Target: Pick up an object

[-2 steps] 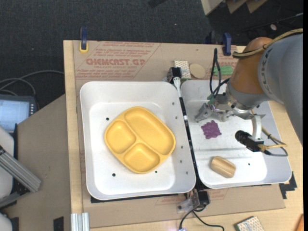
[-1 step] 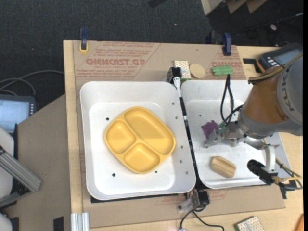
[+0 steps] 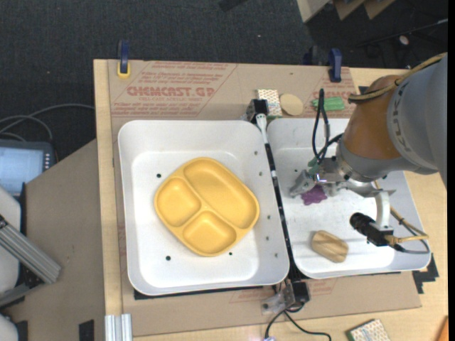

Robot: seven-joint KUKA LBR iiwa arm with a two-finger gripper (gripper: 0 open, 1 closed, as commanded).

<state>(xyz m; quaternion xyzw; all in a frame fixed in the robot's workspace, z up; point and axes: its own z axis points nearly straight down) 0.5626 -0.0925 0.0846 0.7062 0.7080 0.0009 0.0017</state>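
Observation:
A small purple object [image 3: 313, 196] lies in the right bin [image 3: 298, 141], near its middle. My gripper [image 3: 307, 182] hangs just above it and slightly to its left, with grey fingers pointing toward the bin's left wall. A tan wooden block [image 3: 329, 245] rests near the front of the same bin. The left bin [image 3: 135, 190] holds a yellow divided plate [image 3: 205, 205] with three compartments.
The grey arm with its orange band [image 3: 370, 130] covers the right bin's far right part. A blue clamp [image 3: 124, 58] and another [image 3: 334, 61] grip the cardboard's back edge. A round tan piece [image 3: 291, 104] lies behind the bins.

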